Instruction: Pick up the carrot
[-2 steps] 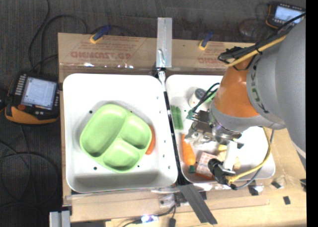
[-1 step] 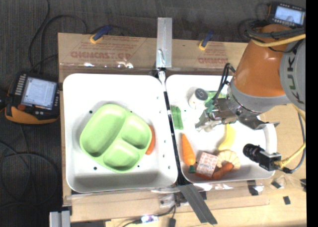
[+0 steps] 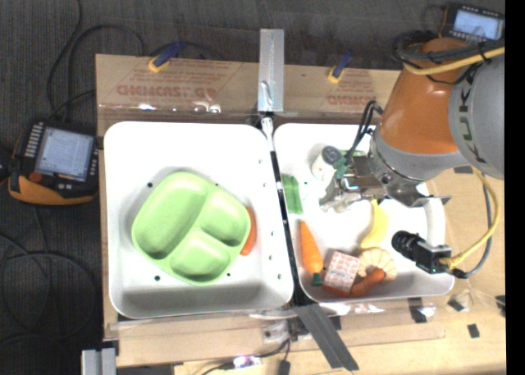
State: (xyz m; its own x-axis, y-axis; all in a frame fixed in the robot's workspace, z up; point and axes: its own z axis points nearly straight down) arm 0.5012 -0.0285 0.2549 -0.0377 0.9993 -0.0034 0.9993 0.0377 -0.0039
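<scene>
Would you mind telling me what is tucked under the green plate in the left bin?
An orange sliver pokes out from beneath the green plate's right edge. The plate covers the rest, so what it is cannot be told.

I see the bench (image 3: 123,90), a brown board, bearing two white bins side by side. The left bin (image 3: 115,226) touches the right bin (image 3: 289,139) along a shared edge. Behind the left bin, cardboard lies flat, a blue-and-yellow clamp (image 3: 164,55) gripping its rear rim.
</scene>
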